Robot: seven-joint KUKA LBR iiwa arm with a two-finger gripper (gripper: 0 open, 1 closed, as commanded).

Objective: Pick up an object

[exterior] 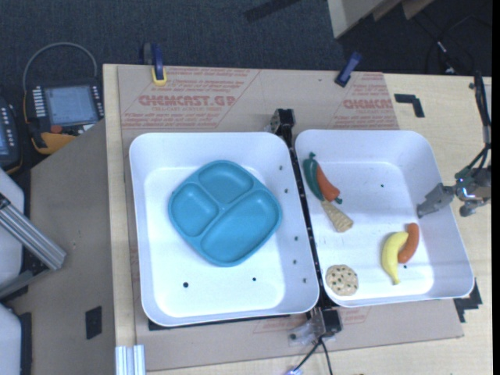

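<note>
Gripper (pixel 439 199) sits at the right bin's (pixel 367 148) right rim, can't tell its state; plywood bench (pixel 234 92) underneath, dark carpet (pixel 117 14) beyond.

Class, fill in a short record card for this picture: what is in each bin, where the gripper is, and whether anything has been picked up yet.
left bin: blue plate with three sections, nothing on it
right bin: chilli, cone, cookie, banana, sausage
touching: banana and sausage lie side by side; chilli tip meets the cone
gripper: at the right bin's right edge, above the sausage in the picture
held: nothing visible between the fingers
task state: pick not yet done
</note>
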